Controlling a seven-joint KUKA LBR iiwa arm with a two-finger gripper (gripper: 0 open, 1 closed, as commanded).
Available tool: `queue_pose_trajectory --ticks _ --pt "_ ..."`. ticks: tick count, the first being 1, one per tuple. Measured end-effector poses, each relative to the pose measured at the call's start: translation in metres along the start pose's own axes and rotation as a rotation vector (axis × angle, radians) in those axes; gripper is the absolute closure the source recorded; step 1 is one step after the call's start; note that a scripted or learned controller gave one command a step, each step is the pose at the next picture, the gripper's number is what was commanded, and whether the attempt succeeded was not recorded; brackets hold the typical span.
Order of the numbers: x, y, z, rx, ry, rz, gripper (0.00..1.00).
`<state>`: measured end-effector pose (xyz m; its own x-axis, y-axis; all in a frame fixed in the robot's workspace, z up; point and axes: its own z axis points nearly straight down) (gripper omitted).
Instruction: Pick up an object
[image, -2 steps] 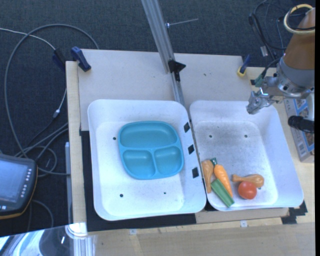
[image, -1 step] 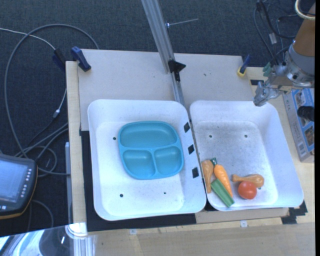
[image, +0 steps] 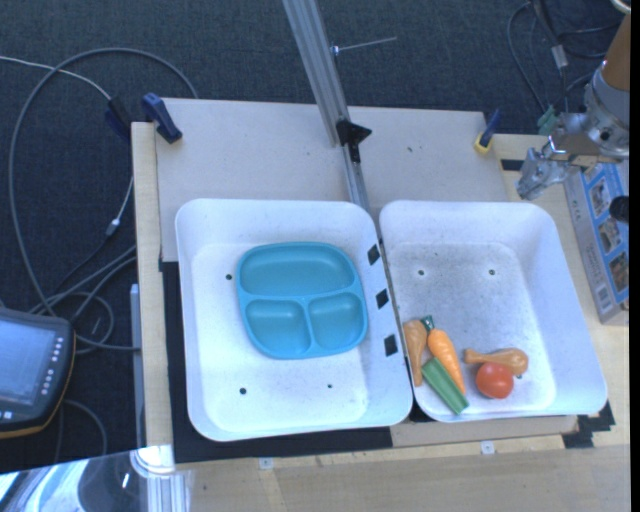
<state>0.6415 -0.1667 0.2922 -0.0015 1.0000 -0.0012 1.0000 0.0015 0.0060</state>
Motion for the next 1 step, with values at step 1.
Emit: queue_pose_trajectory --ticks 1 --pt "0.0452 -0.0194 0.0005 0.008 0.003 -0.003 1.0"
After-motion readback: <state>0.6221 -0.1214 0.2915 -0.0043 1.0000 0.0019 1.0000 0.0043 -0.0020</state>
